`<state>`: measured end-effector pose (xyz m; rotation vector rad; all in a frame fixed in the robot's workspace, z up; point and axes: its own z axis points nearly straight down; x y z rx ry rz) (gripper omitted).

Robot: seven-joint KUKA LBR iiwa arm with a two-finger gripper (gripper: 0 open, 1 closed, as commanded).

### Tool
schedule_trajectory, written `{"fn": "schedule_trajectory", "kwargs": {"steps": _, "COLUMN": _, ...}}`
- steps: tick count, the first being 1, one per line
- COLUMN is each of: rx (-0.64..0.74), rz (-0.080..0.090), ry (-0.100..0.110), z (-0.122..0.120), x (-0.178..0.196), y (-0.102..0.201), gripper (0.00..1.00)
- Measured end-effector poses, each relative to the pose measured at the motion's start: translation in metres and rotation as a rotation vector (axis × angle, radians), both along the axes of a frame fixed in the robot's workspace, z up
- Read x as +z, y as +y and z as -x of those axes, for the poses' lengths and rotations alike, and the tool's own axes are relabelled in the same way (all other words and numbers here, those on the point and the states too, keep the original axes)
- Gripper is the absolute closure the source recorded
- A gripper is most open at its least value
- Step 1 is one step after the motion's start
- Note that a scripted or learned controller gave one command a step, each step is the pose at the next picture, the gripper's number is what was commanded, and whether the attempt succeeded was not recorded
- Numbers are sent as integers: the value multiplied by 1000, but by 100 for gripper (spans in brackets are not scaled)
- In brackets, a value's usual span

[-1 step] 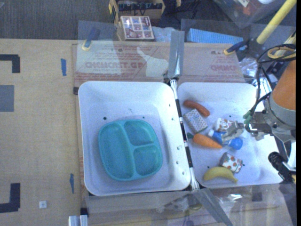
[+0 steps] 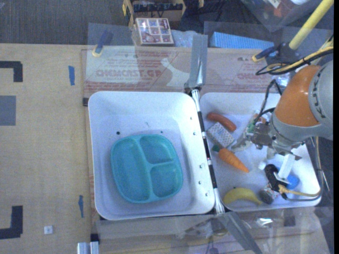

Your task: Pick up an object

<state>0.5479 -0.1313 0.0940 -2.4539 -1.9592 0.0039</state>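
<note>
Orange plastic carrot (image 2: 233, 160) lies in right white bin (image 2: 312, 187), beside yellow banana (image 2: 241, 196). Gripper (image 2: 253, 138) hangs just above, probably lining up; finger spread unreadable, cannot tell.

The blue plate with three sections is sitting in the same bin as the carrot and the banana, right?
Not quite. The camera view shows the blue plate alone in the left bin. The carrot and the banana lie in the right bin, next to it.
</note>
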Motion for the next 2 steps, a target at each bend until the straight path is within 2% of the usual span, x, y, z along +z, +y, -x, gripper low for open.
{"fn": "schedule_trajectory", "kwargs": {"steps": 1, "rx": 198, "rz": 2, "ry": -13, "z": 18, "x": -7, "y": 7, "gripper": 0}}
{"fn": "schedule_trajectory", "kwargs": {"steps": 2, "rx": 513, "rz": 3, "ry": -12, "z": -55, "x": -8, "y": -20, "gripper": 0}}
